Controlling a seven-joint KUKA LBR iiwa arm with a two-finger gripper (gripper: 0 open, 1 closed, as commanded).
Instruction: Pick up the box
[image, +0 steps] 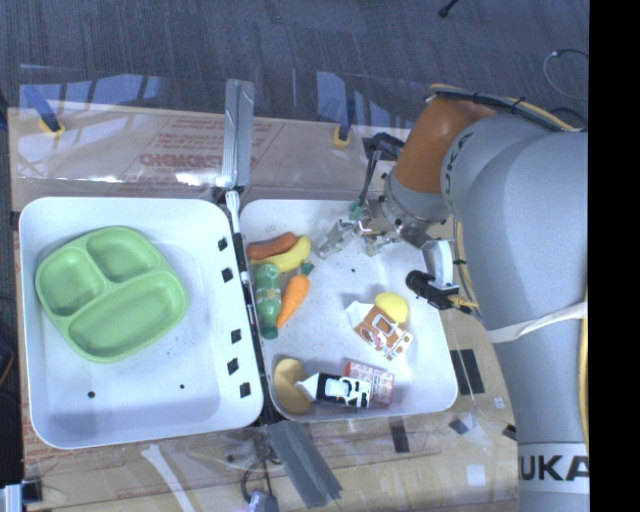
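Over in the right bin (435, 385), the hand (362, 232) sits at the far edge and the box is down toward the near side.

So the box (384, 332), a small white and orange carton, lies flat in the middle-right of that bin, just beside a yellow lemon (391, 306), with its long axis running diagonally. From the hand it's toward the camera and a bit right, with bare white floor between them, so I'd guess the reach has to come back down the bin. Can't tell if the hand is spread or clenched, too much clutter around the wrist. Nothing looks held. Also in there: banana (285, 258), carrot (292, 298), a dark bottle (340, 389). Left bin (140, 400) carries a green divided plate (110, 292). Both bins sit on a table (130, 150) covered in clear plastic, dark carpet behind.
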